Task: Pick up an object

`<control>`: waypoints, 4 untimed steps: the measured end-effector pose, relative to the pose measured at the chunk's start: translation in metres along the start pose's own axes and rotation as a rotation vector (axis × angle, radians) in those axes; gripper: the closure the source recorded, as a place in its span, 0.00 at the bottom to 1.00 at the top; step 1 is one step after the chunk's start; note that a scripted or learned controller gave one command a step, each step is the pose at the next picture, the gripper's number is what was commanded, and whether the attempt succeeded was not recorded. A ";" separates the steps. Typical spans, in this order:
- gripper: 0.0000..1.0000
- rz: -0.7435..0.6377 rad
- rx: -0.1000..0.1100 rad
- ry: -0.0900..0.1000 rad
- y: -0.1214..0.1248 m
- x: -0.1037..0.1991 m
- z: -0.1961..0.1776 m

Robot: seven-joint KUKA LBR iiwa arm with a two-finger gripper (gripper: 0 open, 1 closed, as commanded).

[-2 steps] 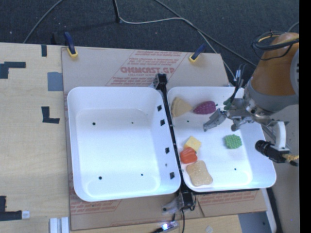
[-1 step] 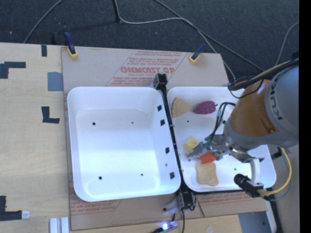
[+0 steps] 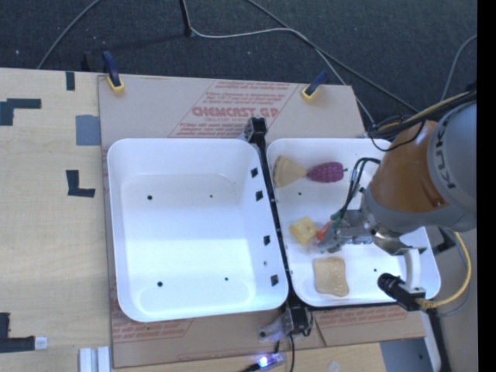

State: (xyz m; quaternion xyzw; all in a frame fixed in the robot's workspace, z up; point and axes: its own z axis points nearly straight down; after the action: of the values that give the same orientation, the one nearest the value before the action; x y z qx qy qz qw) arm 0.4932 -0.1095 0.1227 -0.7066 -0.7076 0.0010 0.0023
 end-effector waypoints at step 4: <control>0.00 -0.001 -0.007 -0.003 0.098 -0.002 0.037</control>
State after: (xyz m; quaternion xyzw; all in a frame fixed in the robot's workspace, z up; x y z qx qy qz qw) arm 0.5912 -0.1112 0.0857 -0.7064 -0.7078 -0.0005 -0.0015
